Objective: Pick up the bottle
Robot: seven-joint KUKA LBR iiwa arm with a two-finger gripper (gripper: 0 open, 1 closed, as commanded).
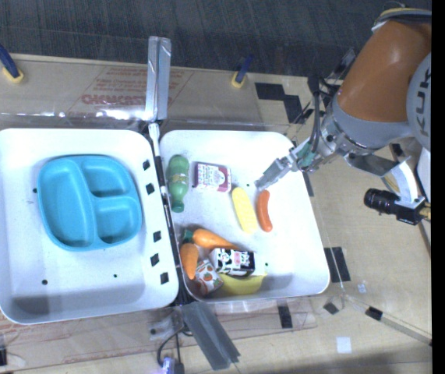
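1. Wooden bench top [362,232] under dark carpet-like flooring at the upper edge; red print on the clear sheet behind the bins is too faint to read.
2. Left bin [12,287] holds a blue divided plate [90,201] lying flat, roughly centred.
3. Right bin [300,263] holds all the small items.
4. Bottle [178,181]: green, lying on its side against the right bin's left wall, cap toward the near edge. Label not legible.
5. Small maroon carton [211,176] just right of the bottle; its white print is not readable.
6. Yellow banana-like piece [244,209] and orange-red sausage [264,210] lie side by side near the bin's centre-right, close but apart.
7. Near-left corner cluster: two carrots [206,238], a black-and-white cow-pattern carton [234,261], a yellow banana [241,285] beneath it. No text readable.
8. Arm [378,68] enters from the right; part of the letters "KU" shows on its housing.
9. Gripper [269,174] sits above the sausage's far end, well apart from the bottle. Whether the claw is open or closed cannot be told; nothing is visibly held.
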